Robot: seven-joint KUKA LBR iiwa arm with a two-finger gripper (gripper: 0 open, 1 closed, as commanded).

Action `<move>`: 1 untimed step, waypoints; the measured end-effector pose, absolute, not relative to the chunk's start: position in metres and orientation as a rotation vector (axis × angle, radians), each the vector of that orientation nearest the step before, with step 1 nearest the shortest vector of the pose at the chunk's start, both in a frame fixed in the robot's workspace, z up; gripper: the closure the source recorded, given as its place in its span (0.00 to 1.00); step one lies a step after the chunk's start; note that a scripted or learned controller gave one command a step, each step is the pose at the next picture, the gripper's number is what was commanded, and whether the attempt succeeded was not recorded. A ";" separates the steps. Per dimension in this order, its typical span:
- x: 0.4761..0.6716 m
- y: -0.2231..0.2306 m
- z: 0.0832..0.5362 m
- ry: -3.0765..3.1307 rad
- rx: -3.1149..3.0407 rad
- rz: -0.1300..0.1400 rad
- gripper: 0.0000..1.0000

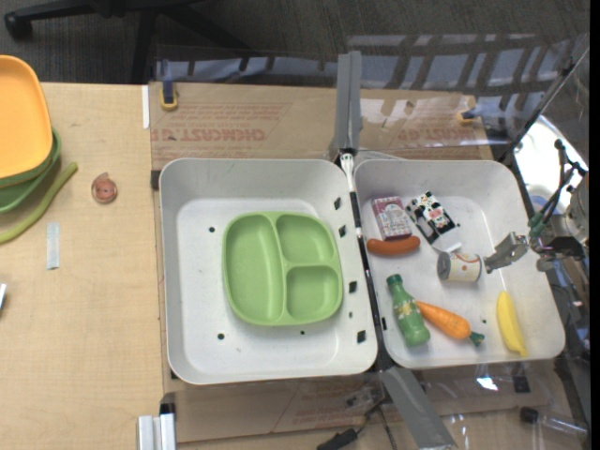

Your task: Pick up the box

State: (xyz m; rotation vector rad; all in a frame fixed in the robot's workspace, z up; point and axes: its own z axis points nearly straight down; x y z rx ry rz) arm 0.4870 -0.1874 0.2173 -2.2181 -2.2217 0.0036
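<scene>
Camera view, box [391, 217] touching sausage [393, 246], beside cow toy [433, 214], jaws' state unclear.

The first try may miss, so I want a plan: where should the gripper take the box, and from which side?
Probably from above, fingers across the box's two long sides. It lies flat in the right bin; the sausage sits against its near end, so closing across that end looks crowded.

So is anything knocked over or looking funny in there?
Yes: the small cup in the right bin lies on its side, and the green bottle lies flat too. The box, sausage, carrot and banana just lie loose. Nothing looks spilled or broken.
</scene>
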 end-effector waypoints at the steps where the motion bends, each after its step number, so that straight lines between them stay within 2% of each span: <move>1: 0.573 -0.115 0.165 -2.206 -2.235 0.004 0.00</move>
